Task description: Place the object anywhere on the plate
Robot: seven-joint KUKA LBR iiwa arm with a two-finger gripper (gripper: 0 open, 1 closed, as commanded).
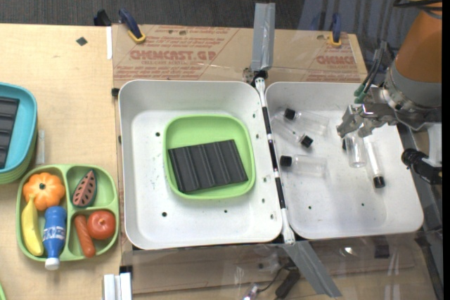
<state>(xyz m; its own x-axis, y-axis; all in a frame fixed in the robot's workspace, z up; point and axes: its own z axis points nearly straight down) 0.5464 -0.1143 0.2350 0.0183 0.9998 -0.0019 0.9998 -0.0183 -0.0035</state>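
My tool [357, 124] hangs over the right-hand white bin [337, 221] at the right of the frame, just above a clear plastic vial with a black cap [369, 164]; I cannot tell how it is set or whether it grips anything. The square green plate with its dark ribbed mat [209, 164] waits in the left bin. These vials are slick and round, so one could roll away or slip out.

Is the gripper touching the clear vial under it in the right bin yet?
Cannot tell. In the camera view the two-finger gripper overlaps the clear plastic black-capped vial in the shallow white right bin, hiding any contact or gap.
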